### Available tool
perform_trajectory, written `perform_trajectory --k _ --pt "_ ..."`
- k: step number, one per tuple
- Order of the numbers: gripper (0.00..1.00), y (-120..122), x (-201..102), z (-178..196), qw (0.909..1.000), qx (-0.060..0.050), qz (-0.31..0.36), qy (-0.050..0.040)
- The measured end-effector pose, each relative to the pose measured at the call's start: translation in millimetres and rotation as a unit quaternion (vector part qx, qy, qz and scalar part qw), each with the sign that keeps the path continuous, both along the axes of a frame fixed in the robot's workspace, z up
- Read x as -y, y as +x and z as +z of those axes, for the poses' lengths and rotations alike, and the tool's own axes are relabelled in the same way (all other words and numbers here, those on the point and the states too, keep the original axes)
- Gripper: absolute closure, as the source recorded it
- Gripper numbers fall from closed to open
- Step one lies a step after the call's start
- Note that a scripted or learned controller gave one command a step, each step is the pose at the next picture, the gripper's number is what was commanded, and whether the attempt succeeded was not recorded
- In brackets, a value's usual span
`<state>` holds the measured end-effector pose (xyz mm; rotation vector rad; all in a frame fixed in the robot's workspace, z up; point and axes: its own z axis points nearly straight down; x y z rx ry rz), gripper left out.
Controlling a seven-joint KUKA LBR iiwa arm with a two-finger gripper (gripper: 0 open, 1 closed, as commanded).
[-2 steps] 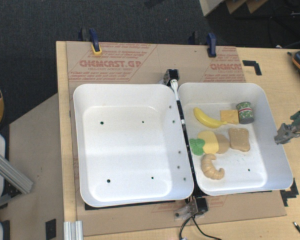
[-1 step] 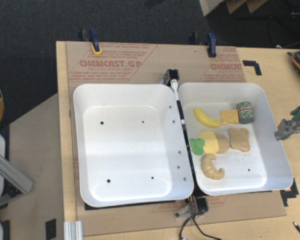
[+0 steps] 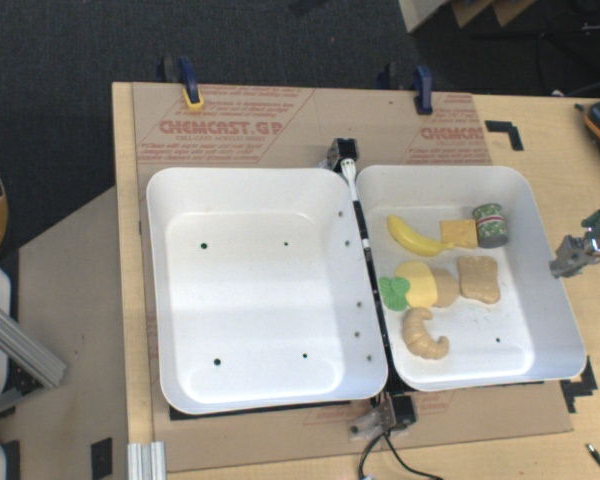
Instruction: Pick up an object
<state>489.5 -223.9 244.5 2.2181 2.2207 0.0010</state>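
On the left side of the bench I'm looking at the left bin [image 3: 250,298], with nothing for me in it. The right bin [image 3: 520,358] is holding all the goods: one green leafy piece [image 3: 394,291], one banana [image 3: 414,236], one yellow round thing [image 3: 418,284], one croissant [image 3: 424,334], one cheese wedge [image 3: 459,233], one bread slice [image 3: 478,278], one little green can [image 3: 490,224]. Seven items, all toy food by the look of it. My gripper [image 3: 577,255] is hovering at that bin's right rim, carrying nothing; honestly can't tell how wide my fingers are. So I'm judging this as the approach step. Next I'm needing to swing over one piece, probably the bread slice, and drop straight down.
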Motion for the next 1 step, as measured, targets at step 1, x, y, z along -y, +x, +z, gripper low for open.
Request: perform_trajectory --k 1 --pt "1.0 2.7 0.0 1.3 1.0 0.0 0.0 0.0"
